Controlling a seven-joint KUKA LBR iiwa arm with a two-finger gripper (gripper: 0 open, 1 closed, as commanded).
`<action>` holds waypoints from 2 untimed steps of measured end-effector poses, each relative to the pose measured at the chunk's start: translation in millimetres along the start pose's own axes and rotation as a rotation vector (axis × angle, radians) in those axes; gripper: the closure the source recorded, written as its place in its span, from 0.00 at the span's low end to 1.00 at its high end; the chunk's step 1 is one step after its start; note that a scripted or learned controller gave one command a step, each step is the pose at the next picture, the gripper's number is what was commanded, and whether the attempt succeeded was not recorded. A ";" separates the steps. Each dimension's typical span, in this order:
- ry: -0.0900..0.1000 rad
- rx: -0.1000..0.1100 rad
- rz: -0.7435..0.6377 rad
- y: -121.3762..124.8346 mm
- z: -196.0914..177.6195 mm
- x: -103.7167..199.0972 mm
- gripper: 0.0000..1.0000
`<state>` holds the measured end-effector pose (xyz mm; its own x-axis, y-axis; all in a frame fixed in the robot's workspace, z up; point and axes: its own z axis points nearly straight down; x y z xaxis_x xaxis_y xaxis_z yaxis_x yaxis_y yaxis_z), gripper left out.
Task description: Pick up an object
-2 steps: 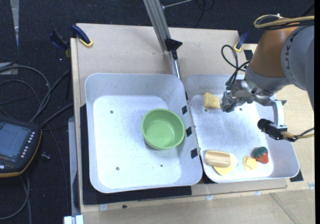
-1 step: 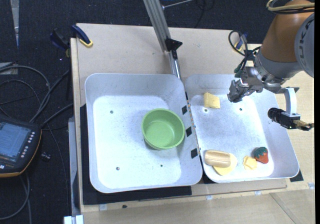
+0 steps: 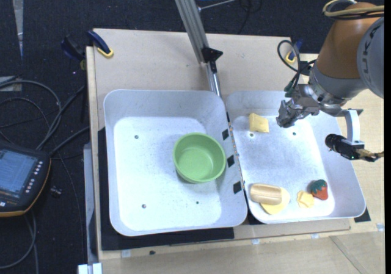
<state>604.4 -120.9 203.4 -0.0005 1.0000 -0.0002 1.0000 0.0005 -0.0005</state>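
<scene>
Cheese-like yellow wedge (image 3: 258,123) is lying at about 11 o'clock in the right bin (image 3: 342,172), just left of the tool (image 3: 286,119), and looks the likeliest pick.

Nearest the camera, along the right bin's 6 o'clock edge, a tan bread-roll toy (image 3: 266,193) is resting on a pale yellow piece (image 3: 276,206), with a small yellow chunk (image 3: 305,199) and a red strawberry-like toy (image 3: 319,189) sitting beside them toward 5 o'clock.

In the left bin (image 3: 122,144), a green bowl (image 3: 199,157) is standing upright toward 3 o'clock of centre.

Farther back, the arm is reaching in from 3 o'clock, its tool hanging over the right bin close to the wedge; whether it is spread or pressed together cannot be told from this angle, and nothing is showing in its grip.

Judging by appearance, the wedge is probably a light, stiff plastic or foam toy, perhaps a little slick. Taking it across its two flat broad sides, near the thicker end, looks the surest hold; its thin edge could slip out.
</scene>
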 end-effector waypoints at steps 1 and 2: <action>0.001 -0.001 -0.004 14.4 -3.1 50.4 1.00; 0.002 0.000 -0.004 14.2 -0.2 107.3 1.00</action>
<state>618.6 -13.6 203.5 -0.0047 1.0000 0.0014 1.0000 0.0047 -0.0007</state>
